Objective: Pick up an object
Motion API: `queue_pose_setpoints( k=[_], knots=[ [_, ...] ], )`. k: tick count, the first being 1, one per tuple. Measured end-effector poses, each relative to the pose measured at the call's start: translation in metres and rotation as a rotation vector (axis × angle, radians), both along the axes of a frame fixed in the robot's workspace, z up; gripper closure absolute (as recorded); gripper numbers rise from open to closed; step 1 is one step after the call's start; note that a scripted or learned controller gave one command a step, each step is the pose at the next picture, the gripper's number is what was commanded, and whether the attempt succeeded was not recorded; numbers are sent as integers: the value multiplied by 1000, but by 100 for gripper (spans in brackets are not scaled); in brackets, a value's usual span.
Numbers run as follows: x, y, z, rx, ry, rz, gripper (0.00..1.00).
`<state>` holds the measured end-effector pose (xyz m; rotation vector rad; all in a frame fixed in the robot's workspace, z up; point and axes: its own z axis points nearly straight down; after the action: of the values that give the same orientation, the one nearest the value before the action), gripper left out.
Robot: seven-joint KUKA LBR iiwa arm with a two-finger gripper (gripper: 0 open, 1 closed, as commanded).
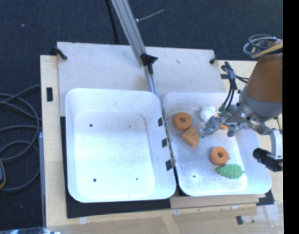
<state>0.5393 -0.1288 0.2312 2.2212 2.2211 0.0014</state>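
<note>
My arm (266,82) was cut off at the right edge. It covered part of the right bin (188,106) and part of a small white object (207,113). My jaws' spacing was unreadable.

arm (266,84) in from the right, orange band above the wrist, tool (211,126) pointing left and down, low.

I see five candidate objects in the right-hand shallow white bin (259,182). An orange ring-shaped doughnut toy (182,120) lies flat at 10 o'clock. A tan square waffle-textured cracker toy (190,136) lies just beside it, tilted. A small white lumpy object (207,113) sits at 12 o'clock. A second orange ring doughnut (219,155) lies flat at 5 o'clock, with a green knobbly grape-bunch toy (230,171) just below it.
</note>
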Motion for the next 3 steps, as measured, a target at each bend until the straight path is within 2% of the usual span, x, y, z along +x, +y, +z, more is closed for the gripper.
queue_pose_setpoints(
  k=[1,2,3],
  knots=[
    [66,-55,84,-3,-6,-2,0],
    [124,-86,-95,1,9,-1,0],
    [81,-39,-107,0,1,2,0]
  ],
)
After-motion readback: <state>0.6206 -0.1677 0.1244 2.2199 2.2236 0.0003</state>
